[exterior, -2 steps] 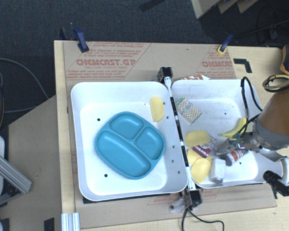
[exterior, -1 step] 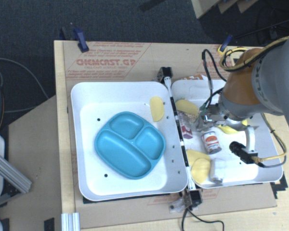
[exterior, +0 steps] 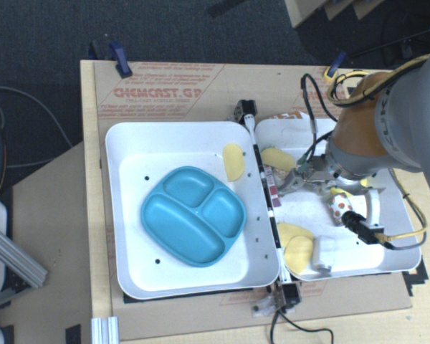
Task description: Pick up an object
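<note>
Two white bins sit side by side on the worktop [exterior: 165, 84], and the arm [exterior: 387, 120] reaches into the right bin [exterior: 394, 260] from the right. Its gripper [exterior: 301, 180] hangs low over that bin's left part, close to the dividing wall; the metal parts there blur together, so whether it is spread or pressed together I cannot tell, and nothing can be seen pinched in it. The nearest candidate looks to be the yellow piece [exterior: 277, 157] just up and to the left of the gripper, lying with its long axis roughly across the bin. A second option, a pair of pale yellow lumps [exterior: 296, 244], lies toward the near edge, well below the gripper. A small white-and-red item [exterior: 340, 207] sits right under the wrist, tangled among black cables [exterior: 373, 235] that could get in the way. In the left bin [exterior: 122, 192] a blue divided plate [exterior: 193, 215] fills the middle, and a yellow banana-like piece [exterior: 233, 162] rests beside the wall; reaching either would mean crossing the divider.
</note>
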`<state>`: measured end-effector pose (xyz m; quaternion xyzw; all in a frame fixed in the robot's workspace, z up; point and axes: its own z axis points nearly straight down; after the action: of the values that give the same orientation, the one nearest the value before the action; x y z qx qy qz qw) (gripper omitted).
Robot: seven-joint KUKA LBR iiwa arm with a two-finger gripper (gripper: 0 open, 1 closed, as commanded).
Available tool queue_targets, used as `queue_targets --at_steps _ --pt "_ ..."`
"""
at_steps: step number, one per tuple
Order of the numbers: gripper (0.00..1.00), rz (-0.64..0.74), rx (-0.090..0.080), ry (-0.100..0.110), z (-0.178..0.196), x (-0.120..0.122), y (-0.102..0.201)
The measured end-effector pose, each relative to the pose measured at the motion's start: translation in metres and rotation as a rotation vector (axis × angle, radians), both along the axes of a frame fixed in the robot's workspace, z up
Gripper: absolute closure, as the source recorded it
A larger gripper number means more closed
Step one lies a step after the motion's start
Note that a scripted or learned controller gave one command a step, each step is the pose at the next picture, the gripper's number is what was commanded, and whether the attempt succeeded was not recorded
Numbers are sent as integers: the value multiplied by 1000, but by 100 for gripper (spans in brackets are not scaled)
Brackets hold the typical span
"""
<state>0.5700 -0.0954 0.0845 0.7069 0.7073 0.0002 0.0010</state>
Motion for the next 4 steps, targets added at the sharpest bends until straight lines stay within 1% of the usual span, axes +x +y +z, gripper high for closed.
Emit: queue_targets --at_steps 1,2,3,4 --pt "0 2 6 33 12 70 -36" --pt "0 -1 -2 -1 48 86 -110" --pt "0 0 2 4 -1 31 -103" --pt "0 -1 2 3 0 -29 -51"
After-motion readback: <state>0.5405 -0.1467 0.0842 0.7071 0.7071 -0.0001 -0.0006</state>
